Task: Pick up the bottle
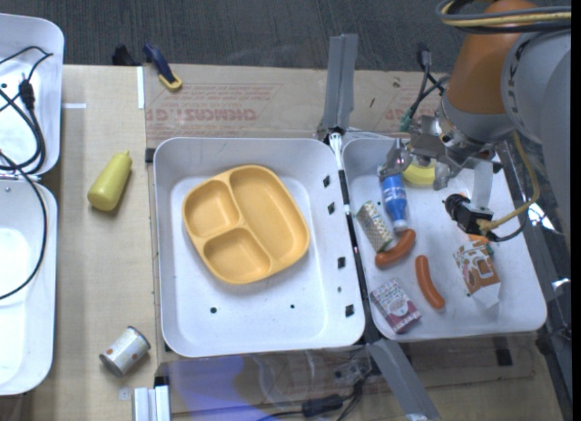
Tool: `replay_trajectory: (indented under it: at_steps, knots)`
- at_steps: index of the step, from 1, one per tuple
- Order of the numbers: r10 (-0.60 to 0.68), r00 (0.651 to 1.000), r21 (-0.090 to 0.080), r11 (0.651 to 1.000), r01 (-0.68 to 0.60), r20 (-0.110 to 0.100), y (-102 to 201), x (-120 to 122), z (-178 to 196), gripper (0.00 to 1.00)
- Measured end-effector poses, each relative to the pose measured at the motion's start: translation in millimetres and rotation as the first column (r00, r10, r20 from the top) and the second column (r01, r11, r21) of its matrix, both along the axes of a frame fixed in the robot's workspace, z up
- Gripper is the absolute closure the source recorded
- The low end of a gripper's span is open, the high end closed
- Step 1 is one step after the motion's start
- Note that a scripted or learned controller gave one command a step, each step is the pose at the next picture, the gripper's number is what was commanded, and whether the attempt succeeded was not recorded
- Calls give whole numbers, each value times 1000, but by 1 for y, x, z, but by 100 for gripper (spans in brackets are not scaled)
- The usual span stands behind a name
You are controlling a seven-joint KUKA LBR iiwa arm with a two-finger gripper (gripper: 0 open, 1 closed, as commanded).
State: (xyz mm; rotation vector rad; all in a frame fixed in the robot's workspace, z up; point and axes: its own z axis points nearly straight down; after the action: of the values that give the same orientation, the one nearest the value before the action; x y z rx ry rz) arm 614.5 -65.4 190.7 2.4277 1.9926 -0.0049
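1. Far to my end effector's left, outside both bins, a yellow squeeze bottle lies on the tabletop, and a small can lies nearer the camera. Both are well apart from me; if "bottle" meant the yellow one, I am at the wrong bin.
2. Still left of me, the left bin holds a yellow divided plate, well clear of my work.
3. In the right bin, just below and slightly left of my end effector, the blue-labelled clear bottle lies slanted, cap end toward me. I hover at its upper end; I cannot tell whether I am open or closed, nor whether I touch it.
4. Crowding is my main worry. A silver can lies just beside the bottle's left, and a sausage sits at its lower end. Closing low could catch either, or push the bottle sideways.
5. A round bottle may roll or squirt out if I pinch it near the cap and off-centre.
6. Just right of me sits a yellow round object, close enough to be bumped on descent.
7. Further right and below lie a second sausage, a red carton and a juice pouch, all apart from the bottle.
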Motion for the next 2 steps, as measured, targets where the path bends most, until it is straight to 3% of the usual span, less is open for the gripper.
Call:
replay_trajectory:
  at_steps: [1,2]
  knots:
    - [-56,998,1,998,56,0,-49,10,-97,0]
    - [-54,999,0,999,54,-3,-50,10,-88,100]
